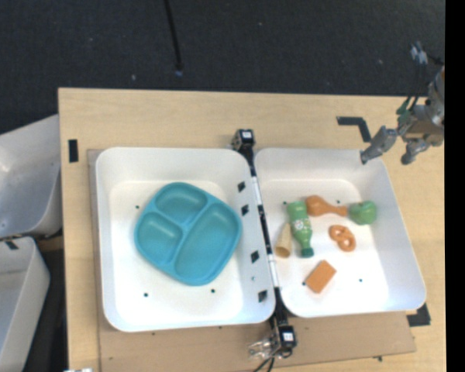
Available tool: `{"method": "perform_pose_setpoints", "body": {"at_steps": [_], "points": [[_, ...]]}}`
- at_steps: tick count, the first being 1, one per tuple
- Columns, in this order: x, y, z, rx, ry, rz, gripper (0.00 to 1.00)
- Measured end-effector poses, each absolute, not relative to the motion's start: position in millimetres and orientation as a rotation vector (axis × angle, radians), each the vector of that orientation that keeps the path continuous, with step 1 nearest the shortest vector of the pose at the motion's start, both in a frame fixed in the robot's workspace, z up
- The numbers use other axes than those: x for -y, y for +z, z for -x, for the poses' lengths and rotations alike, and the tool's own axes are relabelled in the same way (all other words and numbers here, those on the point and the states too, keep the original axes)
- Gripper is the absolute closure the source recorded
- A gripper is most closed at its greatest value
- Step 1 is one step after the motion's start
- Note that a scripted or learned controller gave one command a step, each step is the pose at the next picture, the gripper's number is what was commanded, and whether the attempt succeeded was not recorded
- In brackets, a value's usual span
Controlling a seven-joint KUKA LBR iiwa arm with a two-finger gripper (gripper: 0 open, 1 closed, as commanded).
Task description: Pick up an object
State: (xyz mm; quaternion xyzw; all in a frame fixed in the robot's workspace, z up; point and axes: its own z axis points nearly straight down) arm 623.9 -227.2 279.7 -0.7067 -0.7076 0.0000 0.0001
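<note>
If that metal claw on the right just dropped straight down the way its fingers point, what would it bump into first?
Probably the bare upper right corner of the right white bin, not a toy. The two-finger gripper hangs with fingers spread above that rim; the green round toy lies nearer the camera. Depth is unclear.

1. A single fixed camera is mounted above the pale wooden bench point(217, 118) and looks down at a slight slant.
2. The field of view takes in both shallow white plastic bins: the left bin point(112, 231) and the right bin point(391, 231), side by side near the frame centre.
3. The stand-off is moderate: the whole bench top fits in frame, with dark floor point(256, 29) visible beyond its far edge.
4. The grey robot arm point(422, 122) enters from the right edge of the frame.
</note>
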Motion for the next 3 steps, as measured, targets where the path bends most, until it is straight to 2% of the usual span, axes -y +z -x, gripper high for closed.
{"method": "perform_pose_setpoints", "body": {"at_steps": [1,3], "points": [[228,222,-633.2,2.223,0.008,2.215,0.00],[227,102,-633.3,2.221,0.008,2.218,0.00]]}}
